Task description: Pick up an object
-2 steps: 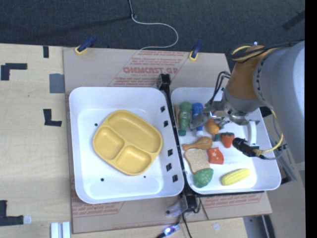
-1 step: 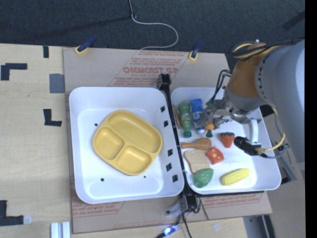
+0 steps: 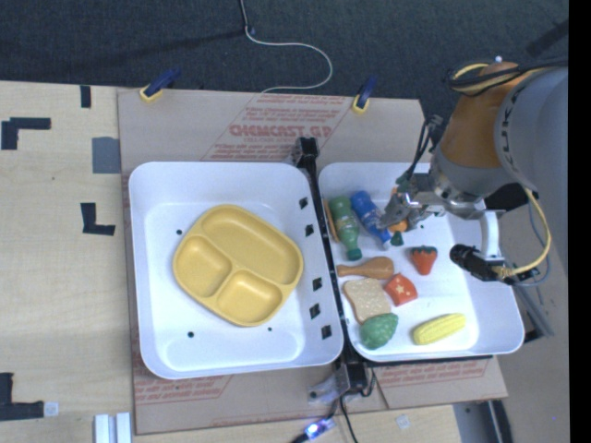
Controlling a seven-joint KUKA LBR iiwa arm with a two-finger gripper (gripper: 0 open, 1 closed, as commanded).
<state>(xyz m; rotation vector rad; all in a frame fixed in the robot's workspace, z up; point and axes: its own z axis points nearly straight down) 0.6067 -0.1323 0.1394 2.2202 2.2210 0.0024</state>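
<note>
Even, fairly bright overhead light falls on the two shallow white plastic bins (image 3: 148,275), leaving only soft, faint shadows and mild glare on their walls, while the picture is slightly soft and grainy throughout.

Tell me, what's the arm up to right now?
Gripper low in right white bin, over blue plastic bottle. Nothing visibly lifted. Green plastic bottle and red toy strawberry crowd close.

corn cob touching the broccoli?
Apart. The camera view shows bare white bin floor between the corn cob and the broccoli.
</note>
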